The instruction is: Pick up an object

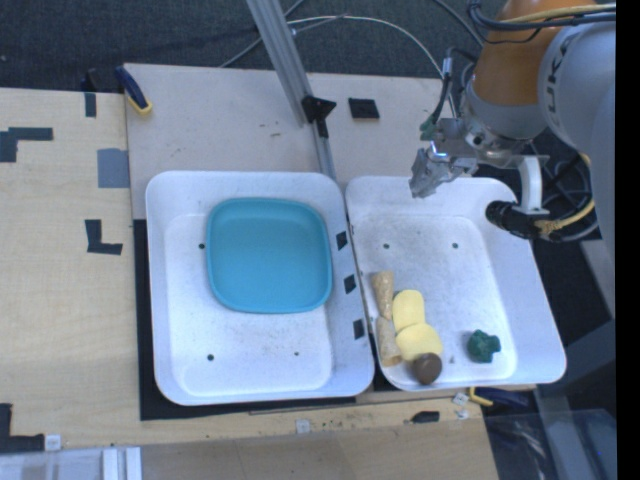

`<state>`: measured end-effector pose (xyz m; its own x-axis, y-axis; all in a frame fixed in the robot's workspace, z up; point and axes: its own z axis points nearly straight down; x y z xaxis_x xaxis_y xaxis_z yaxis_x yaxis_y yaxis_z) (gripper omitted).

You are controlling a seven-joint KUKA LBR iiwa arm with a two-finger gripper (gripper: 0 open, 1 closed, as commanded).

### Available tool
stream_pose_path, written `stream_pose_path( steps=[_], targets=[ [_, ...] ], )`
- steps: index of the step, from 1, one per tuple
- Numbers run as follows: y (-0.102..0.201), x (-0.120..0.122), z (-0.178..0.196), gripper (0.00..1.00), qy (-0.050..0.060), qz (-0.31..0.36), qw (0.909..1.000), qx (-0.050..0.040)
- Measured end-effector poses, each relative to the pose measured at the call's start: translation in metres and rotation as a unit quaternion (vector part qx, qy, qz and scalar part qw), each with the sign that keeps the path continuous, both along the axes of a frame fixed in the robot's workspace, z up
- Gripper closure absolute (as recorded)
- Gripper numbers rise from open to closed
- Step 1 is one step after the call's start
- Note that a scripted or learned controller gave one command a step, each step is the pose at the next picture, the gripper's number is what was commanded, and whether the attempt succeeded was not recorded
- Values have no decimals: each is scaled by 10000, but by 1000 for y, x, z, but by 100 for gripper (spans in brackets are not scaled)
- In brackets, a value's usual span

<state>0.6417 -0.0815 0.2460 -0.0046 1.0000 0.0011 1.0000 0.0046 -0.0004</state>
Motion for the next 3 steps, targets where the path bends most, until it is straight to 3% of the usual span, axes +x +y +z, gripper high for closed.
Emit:
stream_pose_path(
  steps=[3],
  targets=[
    [158, -5, -31, 100, 5, -3, 10000, -1]
  ],
)
